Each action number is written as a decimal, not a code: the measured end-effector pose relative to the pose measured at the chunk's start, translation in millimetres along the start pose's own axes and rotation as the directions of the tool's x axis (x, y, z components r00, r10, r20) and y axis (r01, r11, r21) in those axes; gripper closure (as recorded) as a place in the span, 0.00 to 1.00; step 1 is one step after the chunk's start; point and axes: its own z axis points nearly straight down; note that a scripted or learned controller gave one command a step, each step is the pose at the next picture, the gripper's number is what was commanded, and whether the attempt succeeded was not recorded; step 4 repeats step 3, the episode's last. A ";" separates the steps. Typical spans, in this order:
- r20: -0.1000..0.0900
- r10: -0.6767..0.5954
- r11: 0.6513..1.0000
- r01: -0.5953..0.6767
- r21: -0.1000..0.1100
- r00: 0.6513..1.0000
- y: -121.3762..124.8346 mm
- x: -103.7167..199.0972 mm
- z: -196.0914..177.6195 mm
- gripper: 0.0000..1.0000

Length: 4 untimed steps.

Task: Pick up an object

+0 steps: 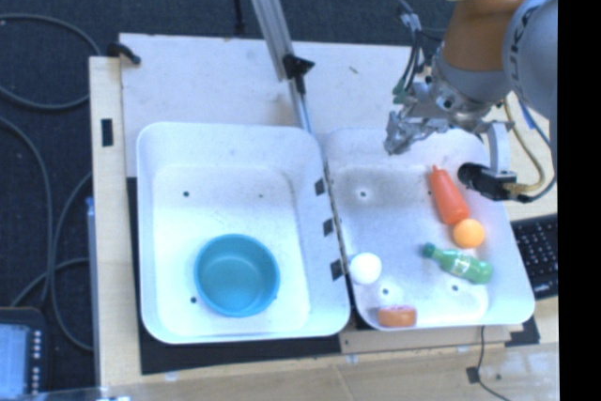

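Note:
My gripper (pixel 398 142) hangs over the back edge of the right bin (pixel 376 202), with nothing visible between its fingers. In that bin lie an orange carrot-shaped piece (pixel 446 192), an orange ball (pixel 469 233), a green bottle (pixel 458 264), a white ball (pixel 365 268) and a small orange-and-white piece (pixel 396 316) at the front rim. The carrot is the closest, a short way to the front right of the gripper. A blue bowl (pixel 237 273) sits in the left bin (pixel 188 164).
A slanted metal pole (pixel 268 5) rises behind the bins and meets the bench near their shared wall. A black keyboard (pixel 535 254) lies right of the right bin. Cables run along the dark floor at the left.

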 end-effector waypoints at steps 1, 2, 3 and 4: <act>0.001 0.002 1.000 -0.002 0.007 1.000 6.9 45.4 8.9 1.00; 0.001 0.001 1.000 -0.001 0.005 1.000 1.5 101.6 9.0 1.00; 0.000 -0.001 1.000 0.001 0.001 1.000 8.0 153.3 -1.3 1.00; 0.000 -0.001 1.000 0.001 0.001 1.000 8.0 153.3 -1.3 1.00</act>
